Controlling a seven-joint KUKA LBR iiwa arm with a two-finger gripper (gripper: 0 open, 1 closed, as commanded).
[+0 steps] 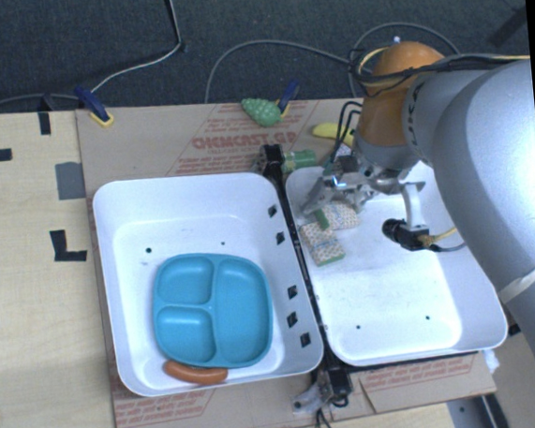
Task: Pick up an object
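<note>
Grey arm (489, 168) sweeps in, orange band (397, 92) bent over the right bin's (399, 309) far-left corner, gripper (336, 188) low there, pointing down.

One fixed camera above the bench (29, 278), looking down at a slant, both bins (117, 213) near frame centre, arm (487, 149) entering from the right, dark floor beyond the bins.

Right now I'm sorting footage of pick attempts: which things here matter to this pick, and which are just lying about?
In play:
- gripper, low over the right bin
- patterned cloth lying in that bin, just below the gripper

Lying about:
- blue divided plate in the left bin
- orange sausage beside the plate
- green object and yellow object on the cardboard behind the bins
</note>
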